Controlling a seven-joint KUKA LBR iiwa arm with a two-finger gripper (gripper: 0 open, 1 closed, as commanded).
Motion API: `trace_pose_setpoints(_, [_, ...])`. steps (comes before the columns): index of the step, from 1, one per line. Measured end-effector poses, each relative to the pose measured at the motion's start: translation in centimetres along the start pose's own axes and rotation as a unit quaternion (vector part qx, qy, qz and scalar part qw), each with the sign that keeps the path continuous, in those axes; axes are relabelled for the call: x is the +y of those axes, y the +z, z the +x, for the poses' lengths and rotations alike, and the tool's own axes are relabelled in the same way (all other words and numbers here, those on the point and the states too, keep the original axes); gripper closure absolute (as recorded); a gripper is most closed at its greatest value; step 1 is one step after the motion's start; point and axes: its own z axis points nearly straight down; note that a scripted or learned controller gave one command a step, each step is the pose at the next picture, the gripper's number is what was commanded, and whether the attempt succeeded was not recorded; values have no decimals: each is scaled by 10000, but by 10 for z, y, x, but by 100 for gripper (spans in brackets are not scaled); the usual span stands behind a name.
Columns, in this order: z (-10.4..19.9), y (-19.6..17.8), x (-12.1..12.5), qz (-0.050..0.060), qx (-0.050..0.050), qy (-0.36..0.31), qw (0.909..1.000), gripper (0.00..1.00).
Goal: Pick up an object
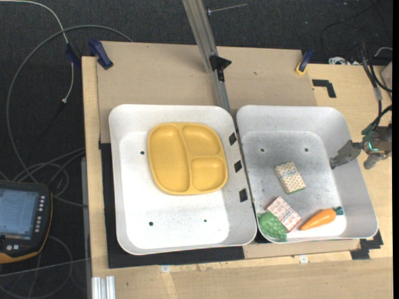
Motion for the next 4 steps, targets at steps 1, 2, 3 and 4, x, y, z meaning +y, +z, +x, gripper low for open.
trace_pose_setpoints(1, [0, 0, 0, -2, 0, 3, 10000, 0])
trace_pose_setpoints(2, [-6, 61, 2, 25, 7, 11, 10000, 0])
trace_pose_setpoints(3, [-3, 124, 4, 27, 10, 7, 10000, 0])
trace_pose_setpoints(4, [-2, 159, 3, 15, 5, 9, 10000, 0])
